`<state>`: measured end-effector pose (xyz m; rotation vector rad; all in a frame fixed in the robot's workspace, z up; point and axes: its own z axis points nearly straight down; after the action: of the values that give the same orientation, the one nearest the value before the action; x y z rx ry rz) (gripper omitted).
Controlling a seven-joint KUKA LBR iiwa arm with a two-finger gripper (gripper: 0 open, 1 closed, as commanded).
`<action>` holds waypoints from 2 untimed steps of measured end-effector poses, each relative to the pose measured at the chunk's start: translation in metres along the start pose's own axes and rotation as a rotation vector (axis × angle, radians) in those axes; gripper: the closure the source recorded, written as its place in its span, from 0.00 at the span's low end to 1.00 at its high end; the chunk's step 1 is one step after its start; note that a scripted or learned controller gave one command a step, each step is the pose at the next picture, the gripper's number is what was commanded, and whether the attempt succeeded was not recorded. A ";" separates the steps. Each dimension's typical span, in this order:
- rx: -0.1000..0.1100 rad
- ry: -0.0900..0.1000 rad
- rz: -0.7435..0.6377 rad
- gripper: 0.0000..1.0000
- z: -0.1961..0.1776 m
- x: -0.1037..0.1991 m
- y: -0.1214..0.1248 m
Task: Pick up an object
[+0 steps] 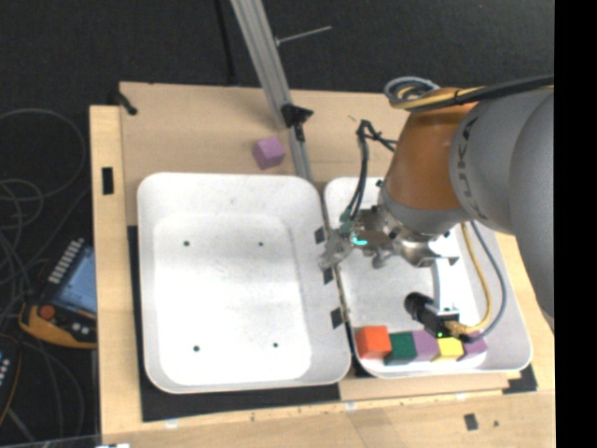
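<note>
1. camera view, bench (pixel 187 129): pale board bearing two shallow white bins side by side, left bin (pixel 233 297) and right bin (pixel 378 297), inner rims meeting down the middle.
2. arm (pixel 485 157): grey with an orange band above the wrist, reaching in from the right edge of the bench and covering much of the far half of the right bin.
3. gripper (pixel 381 243): over the right bin, close to its left wall, roughly midway between far and near edges, largely hidden under the wrist. cannot tell whether apart or together.
4. task's things: a row of small blocks along the near edge of the right bin, touching or just beside one another.
5. from the near left corner rightwards: orange block (pixel 374 341), green block (pixel 402 346), purple block (pixel 425 345), yellow block (pixel 451 348), then a pale purple piece (pixel 475 346), partly hidden.
6. whole row apart from the gripper, lying on the bin floor nearer the near edge.
7. purple cube (pixel 269 152): on the bare bench beyond the far edge of the left bin, toward its far right corner, outside both bins.
8. metal rail (pixel 266 54): slanting up from the bench by the bins' far inner corners toward the top of the view.
9. left bin floor: white, marked with four small dark dots.
10. dark floor left of the bench: loose cables (pixel 28 194) and a handheld controller (pixel 70 292) with a screen.
</note>
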<state>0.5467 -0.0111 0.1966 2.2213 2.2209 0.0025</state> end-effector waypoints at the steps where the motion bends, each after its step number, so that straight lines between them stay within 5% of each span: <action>1: -0.003 0.000 -0.008 0.00 0.000 0.063 0.055; 2: 0.001 0.000 -0.006 0.00 0.000 0.102 0.059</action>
<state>0.6058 0.0905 0.1966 2.2148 2.2285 0.0021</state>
